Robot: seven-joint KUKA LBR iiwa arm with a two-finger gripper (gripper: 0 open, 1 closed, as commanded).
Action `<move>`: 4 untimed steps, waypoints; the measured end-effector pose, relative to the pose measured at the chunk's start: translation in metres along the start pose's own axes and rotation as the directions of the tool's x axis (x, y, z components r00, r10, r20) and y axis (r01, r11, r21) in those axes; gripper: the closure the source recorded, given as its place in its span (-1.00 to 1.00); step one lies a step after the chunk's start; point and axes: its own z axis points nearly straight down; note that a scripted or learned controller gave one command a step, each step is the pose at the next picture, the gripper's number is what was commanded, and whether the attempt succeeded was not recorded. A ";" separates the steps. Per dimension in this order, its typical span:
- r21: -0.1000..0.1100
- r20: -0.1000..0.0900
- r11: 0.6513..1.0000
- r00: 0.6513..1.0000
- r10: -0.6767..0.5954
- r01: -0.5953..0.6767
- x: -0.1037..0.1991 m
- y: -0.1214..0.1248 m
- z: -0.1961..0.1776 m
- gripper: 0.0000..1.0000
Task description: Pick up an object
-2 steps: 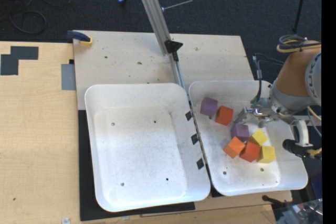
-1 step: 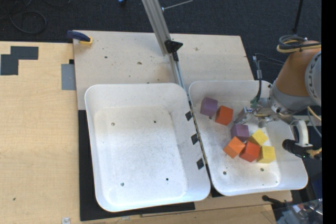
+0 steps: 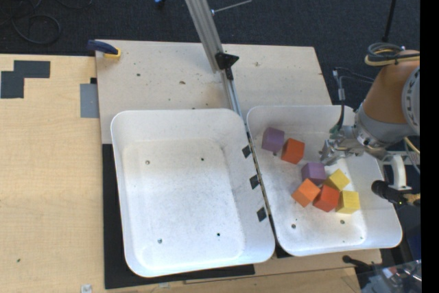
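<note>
Dark carpet strewn with cables borders the pale surface (image 3: 48, 168), which bears two white bins. Coloured blocks lie clustered in the right bin (image 3: 384, 237): purple (image 3: 273, 139), orange (image 3: 293, 151), and a tight huddle around a red block (image 3: 328, 198). The gripper (image 3: 335, 151) hangs low just above that huddle; whether it is spread or pinched cannot be told. The approach step seems in hand; next it must settle onto one block.

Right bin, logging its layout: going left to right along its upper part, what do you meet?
Purple block → orange block → gripper, down inside the right bin.
</note>
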 end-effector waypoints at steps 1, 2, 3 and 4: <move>-0.006 0.002 1.000 1.000 -0.009 0.009 0.007 0.005 -0.047 1.00; -0.007 0.003 1.000 1.000 -0.006 0.006 0.001 0.001 -0.108 1.00; -0.008 0.004 1.000 1.000 -0.009 0.009 0.000 0.001 -0.162 1.00; -0.002 -0.001 1.000 1.000 -0.011 0.011 0.053 -0.003 -0.167 1.00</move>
